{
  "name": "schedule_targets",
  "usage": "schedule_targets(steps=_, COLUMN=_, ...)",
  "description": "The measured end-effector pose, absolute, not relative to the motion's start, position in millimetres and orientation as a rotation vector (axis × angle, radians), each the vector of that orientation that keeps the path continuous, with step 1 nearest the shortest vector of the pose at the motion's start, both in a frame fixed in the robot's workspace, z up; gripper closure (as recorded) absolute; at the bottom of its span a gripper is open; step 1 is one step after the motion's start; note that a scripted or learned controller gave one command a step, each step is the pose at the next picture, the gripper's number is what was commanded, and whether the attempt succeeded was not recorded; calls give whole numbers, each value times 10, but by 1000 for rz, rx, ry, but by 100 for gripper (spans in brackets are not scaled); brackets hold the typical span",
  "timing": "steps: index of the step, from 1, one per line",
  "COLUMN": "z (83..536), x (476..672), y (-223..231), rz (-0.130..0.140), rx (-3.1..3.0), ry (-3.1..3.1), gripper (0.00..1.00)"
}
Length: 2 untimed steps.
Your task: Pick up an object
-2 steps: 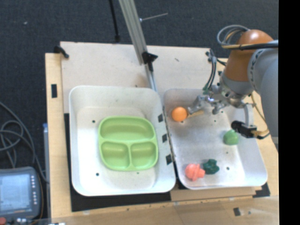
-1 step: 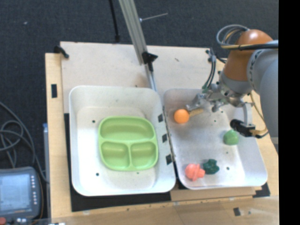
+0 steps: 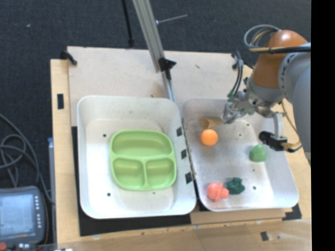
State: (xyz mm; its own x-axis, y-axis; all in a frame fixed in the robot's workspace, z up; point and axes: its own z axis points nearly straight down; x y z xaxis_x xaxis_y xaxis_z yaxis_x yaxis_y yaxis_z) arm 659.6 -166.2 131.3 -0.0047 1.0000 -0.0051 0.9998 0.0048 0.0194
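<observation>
My gripper (image 3: 229, 116) hangs low over the back of the right bin (image 3: 277, 192), its tip just right of a small tan cone-shaped piece (image 3: 210, 123). An orange ball (image 3: 209, 137) lies a little in front of that piece. A light green round object (image 3: 257, 153) sits toward the bin's right side. At the front of the bin, a pink-red toy (image 3: 216, 191) rests against a dark green toy (image 3: 235, 185).
The left bin (image 3: 94, 114) holds a lime-green divided plate (image 3: 142, 159). A slanted metal pole (image 3: 152, 35) rises behind the bins. A black clip with cable (image 3: 273, 139) juts from the arm over the right bin's edge.
</observation>
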Motion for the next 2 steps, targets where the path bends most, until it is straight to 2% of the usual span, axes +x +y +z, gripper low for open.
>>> schedule_targets(steps=1, z=1856, x=6712, y=-1654, rz=6, rx=2213, ry=2220, gripper=100)
schedule_targets(steps=2, z=2392, x=6726, y=-1673, rz=6, rx=2210, ry=2222, gripper=100)
